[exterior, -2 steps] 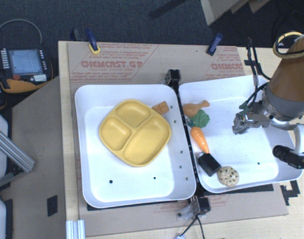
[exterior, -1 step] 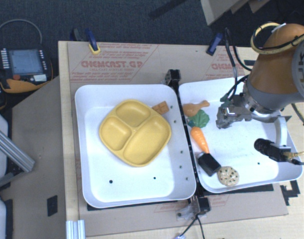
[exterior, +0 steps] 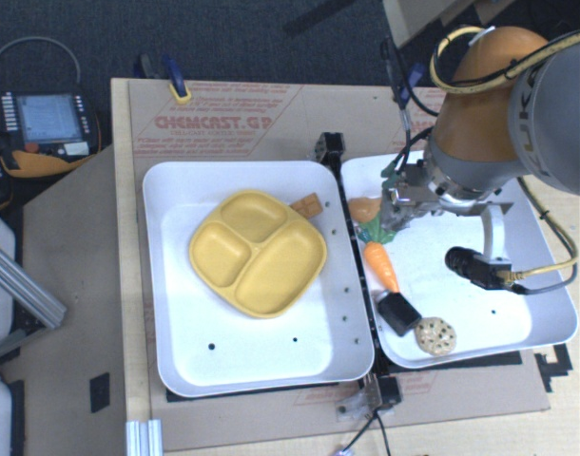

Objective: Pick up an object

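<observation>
Reaching in from the right, arm (exterior: 499,112) sits low over the right bin (exterior: 547,321), claw (exterior: 396,212) near that bin's upper-left corner. Can't tell the claw's opening from this angle; nothing visibly held in it. Just beside the claw: a tan rounded item (exterior: 363,208) with a green piece (exterior: 371,233) below it. Carrot (exterior: 381,266) lies under those, close to the bin's left wall. Black block (exterior: 397,313) and speckled cookie (exterior: 435,334) sit near the front edge, touching or nearly. Left bin (exterior: 176,340) holds a yellow divided plate (exterior: 258,252), small brown block (exterior: 307,204) at its upper right rim. Both bins on the desk (exterior: 138,255).
</observation>
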{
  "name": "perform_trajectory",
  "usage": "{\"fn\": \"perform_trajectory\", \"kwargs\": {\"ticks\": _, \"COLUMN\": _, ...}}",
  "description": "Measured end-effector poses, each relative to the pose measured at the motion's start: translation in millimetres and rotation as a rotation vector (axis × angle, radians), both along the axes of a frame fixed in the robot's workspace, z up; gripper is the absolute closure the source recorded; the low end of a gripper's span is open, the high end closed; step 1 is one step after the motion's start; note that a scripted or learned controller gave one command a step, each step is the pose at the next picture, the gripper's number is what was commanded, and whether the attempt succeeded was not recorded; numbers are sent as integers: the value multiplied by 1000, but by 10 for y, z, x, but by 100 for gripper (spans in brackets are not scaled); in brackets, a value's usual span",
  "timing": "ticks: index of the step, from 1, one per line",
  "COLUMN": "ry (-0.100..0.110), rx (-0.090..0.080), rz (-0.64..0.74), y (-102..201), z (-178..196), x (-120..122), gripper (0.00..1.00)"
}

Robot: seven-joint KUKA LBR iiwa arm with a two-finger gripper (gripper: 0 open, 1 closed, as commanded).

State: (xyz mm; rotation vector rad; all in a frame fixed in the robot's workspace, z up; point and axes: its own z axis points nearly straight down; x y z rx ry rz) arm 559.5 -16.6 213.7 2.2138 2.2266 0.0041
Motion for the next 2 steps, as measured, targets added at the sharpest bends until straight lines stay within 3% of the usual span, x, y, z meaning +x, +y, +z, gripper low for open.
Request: {"fn": "perform_trajectory", "kwargs": {"ticks": 2, "ry": 1, "rx": 1, "rz": -1, "y": 915, "z": 85, "x": 374, "gripper": 100}}
